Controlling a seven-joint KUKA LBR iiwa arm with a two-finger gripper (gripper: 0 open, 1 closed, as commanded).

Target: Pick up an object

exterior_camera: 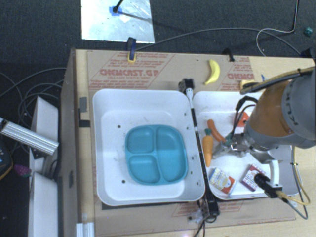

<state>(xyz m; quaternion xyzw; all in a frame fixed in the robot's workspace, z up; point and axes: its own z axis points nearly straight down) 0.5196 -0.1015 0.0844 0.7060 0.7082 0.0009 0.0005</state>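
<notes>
The carrot lay in the right bin, close to its left wall, its long side running up and down that wall. The gripper sat just right of the carrot; I cannot tell its state.

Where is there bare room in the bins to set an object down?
The left bin has bare white floor around the blue divided plate, widest along its far side. The right bin is crowded: carrots, two small packets and the gripper fill it, leaving bare floor at its far edge, near the banana outside.
</notes>
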